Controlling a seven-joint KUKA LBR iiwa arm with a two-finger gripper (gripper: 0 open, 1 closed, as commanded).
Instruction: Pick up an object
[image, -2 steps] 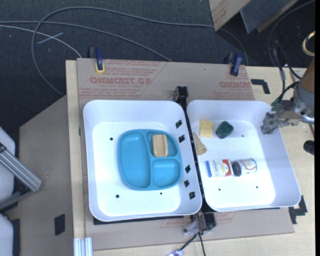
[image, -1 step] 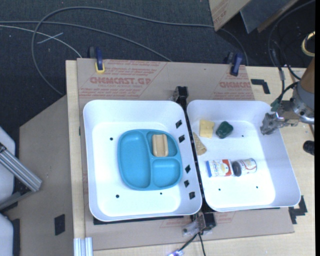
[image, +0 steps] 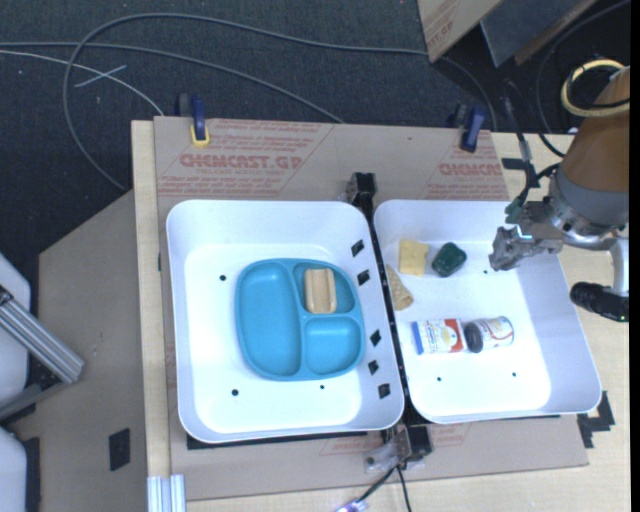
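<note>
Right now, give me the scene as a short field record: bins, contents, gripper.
left bin: blue divided plate, tan block in its upper right compartment
right bin: yellow block, dark green object, tube, small can
gripper: over right bin's upper right part, right of the green object, nothing seen between its fingers

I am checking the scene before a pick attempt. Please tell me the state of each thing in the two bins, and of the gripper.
blue divided plate: flat in the left bin, upright.
tan block: lying in the plate's upper right compartment.
yellow block: lying in the right bin.
dark green object: resting beside the yellow block.
tube: lying on its side.
gripper: above the right bin, holding nothing.
</note>
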